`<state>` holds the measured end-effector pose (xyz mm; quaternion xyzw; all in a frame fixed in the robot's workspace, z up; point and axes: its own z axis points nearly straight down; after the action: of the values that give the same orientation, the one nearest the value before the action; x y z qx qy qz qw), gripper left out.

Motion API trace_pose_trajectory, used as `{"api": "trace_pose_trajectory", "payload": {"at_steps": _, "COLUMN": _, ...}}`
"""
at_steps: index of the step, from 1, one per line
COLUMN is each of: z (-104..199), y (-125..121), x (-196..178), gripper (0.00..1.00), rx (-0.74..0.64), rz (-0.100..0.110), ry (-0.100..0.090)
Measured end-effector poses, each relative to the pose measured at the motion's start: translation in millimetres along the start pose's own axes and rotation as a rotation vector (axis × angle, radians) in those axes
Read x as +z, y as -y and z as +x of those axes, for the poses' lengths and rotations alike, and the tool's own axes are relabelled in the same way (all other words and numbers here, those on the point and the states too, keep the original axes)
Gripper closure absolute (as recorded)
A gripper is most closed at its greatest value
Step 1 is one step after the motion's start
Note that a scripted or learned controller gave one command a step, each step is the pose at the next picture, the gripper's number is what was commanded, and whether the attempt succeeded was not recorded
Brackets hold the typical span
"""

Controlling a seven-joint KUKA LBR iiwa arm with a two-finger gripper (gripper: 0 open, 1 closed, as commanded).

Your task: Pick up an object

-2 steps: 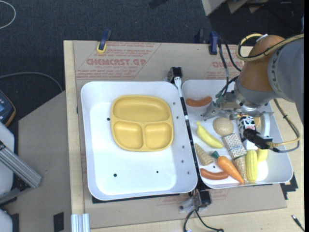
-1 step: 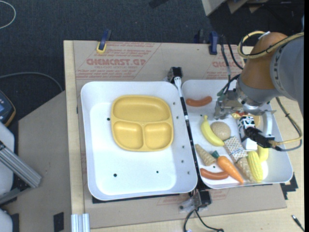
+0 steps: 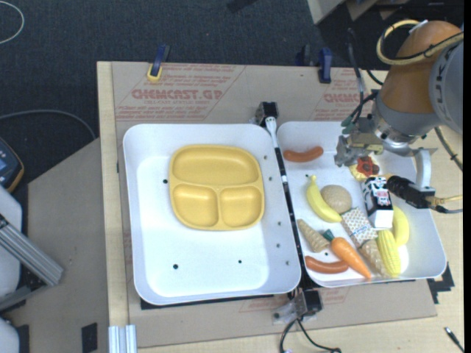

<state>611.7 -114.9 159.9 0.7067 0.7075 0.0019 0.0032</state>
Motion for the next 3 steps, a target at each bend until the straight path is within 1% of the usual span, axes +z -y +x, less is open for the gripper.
{"api": "trace_pose_trajectory", "payload": {"at_steps": 1, "z": 8.7, "y": -8.1, "x": -55.1, "gripper": 1.0, "rx": -0.001, "rz": -0.002, "ry": 0.0}}
{"api": "trace_pose_trajectory", "payload": {"at_steps": 2, "z": 8.9, "y": -9.1, "x": -65.9, "gripper": 1.0, "rx": 0.0, "rz": 0.002, "ry": 0.0}}
{"api": "trace_pose_trajectory", "payload": {"at_steps": 3, "z": 47.5, "y": 15.4, "x": -64.8, "gripper": 1.0, "rx": -0.003, "rz": 0.012, "ry": -0.004}}
